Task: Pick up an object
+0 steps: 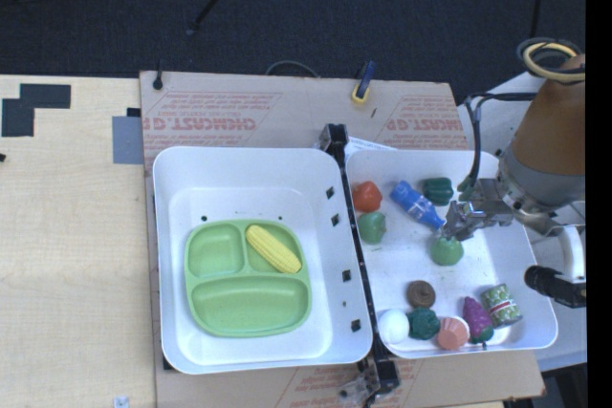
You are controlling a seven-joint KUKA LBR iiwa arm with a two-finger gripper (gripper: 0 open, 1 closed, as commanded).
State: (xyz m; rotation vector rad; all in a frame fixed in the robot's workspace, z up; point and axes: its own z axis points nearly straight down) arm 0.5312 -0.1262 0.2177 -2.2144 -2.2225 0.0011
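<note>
The arm [550, 143] is reaching in from the right over the right bin [535, 296], its orange band sitting above the grey wrist; the gripper [457, 226] is pointing down and leftward, hanging just above a green ball [446, 251] near the bin's middle; the ball is lying right below the fingertips, touching or nearly so; nothing is visibly sitting between the fingers.

The right bin is holding eleven small things: one orange-red piece [366, 197] and one green piece [371, 226] by the left wall; one blue bottle [415, 204] lying tilted just left of the gripper; one dark green piece [438, 190] beside the bottle's upper end; the one green ball; one brown round piece [420, 293] lower down; and along the front wall one white ball [393, 325], one teal piece [424, 325], one salmon piece [452, 333], one purple piece [476, 318] and one striped can [501, 305].

The left bin [172, 253] is bearing one green divided tray [244, 301]; one yellow corn cob [273, 248] is lying slantwise in the tray's upper right compartment.
</note>
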